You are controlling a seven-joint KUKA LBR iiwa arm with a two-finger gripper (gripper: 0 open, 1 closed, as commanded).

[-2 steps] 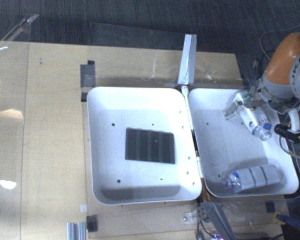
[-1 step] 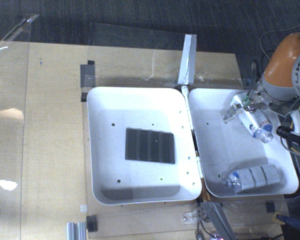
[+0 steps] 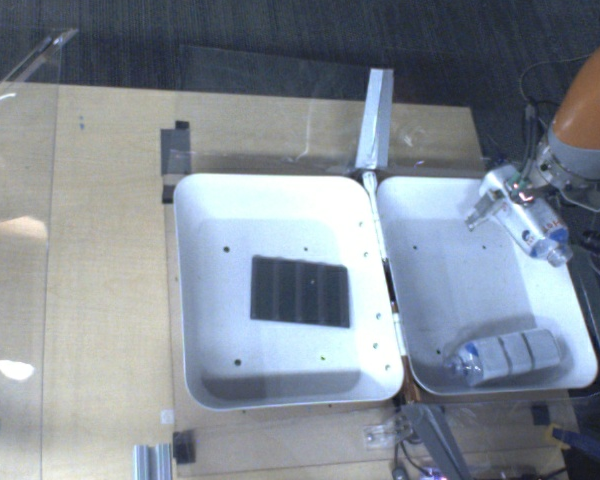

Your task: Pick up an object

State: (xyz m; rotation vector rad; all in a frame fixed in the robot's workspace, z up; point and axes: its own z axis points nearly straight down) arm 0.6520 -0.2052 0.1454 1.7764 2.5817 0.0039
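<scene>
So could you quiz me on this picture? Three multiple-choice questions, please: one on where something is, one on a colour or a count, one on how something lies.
1. Where is the dark ribbed mat?
A. in the left bin
B. in the right bin
C. on the bench outside the bins

2. How many white bins are on the bench?
A. one
B. two
C. three

3. How does the bottle in the right bin sit?
A. upright
B. lying on its side
C. held up in the air

Answers:
1. A, the dark ribbed mat lies flat on the floor of the left bin.
2. B, the left bin and the right bin sit side by side.
3. B, the bottle lies lengthwise along the near wall, apart from the gripper.
</scene>
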